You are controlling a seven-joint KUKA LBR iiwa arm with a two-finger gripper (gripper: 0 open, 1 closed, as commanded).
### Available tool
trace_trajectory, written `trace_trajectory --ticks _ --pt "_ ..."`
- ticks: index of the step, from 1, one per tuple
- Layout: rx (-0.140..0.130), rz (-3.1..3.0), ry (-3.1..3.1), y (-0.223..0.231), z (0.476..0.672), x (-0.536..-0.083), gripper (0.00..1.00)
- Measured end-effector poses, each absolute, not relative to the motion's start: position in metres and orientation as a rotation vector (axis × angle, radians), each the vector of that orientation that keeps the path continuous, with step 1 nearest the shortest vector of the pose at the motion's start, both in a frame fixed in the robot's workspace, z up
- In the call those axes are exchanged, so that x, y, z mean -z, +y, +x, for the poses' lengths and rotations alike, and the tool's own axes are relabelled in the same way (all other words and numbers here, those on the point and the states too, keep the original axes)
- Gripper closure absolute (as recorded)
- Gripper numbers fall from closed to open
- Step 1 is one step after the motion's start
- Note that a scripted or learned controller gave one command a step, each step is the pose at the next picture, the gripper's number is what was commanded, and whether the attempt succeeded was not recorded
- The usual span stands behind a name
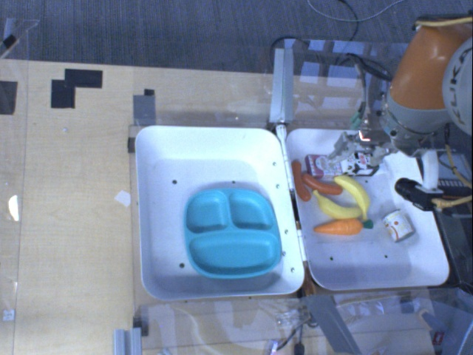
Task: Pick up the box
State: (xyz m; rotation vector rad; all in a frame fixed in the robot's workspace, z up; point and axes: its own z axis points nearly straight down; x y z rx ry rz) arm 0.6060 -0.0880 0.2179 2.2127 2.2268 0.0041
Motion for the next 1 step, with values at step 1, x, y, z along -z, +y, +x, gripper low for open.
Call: trace_trajectory --ticks 1 --pt "-0.011 2.206 2.228 -0.0869 0.6077 -0.2295 1.00"
